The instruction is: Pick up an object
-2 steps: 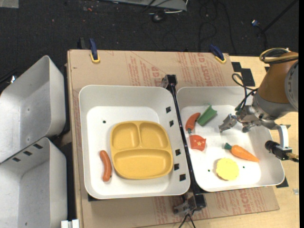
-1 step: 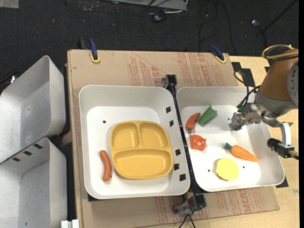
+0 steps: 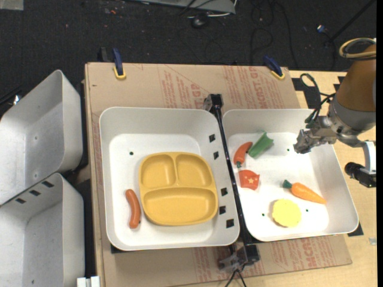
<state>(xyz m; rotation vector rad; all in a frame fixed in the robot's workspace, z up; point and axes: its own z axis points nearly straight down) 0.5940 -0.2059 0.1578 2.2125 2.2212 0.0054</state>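
Note:
In the right bin [image 3: 335, 178] lie a green pepper piece [image 3: 261, 144], a red-orange chili [image 3: 242, 152], a red pepper chunk [image 3: 249, 179], a carrot [image 3: 306, 191] and a yellow round piece [image 3: 286, 213]. My gripper [image 3: 303, 142] hangs over the bin's upper right part, right of the green piece and above the carrot. It touches none of them. The left bin [image 3: 116, 160] holds a yellow divided plate [image 3: 178, 188] and a sausage [image 3: 133, 208].
Both bins rest on a brown board [image 3: 173, 82] with clamps at its back edge. Two more white bins [image 3: 36, 178] stand off the board to the left. The arm [image 3: 358, 94] enters over the right bin's far right rim.

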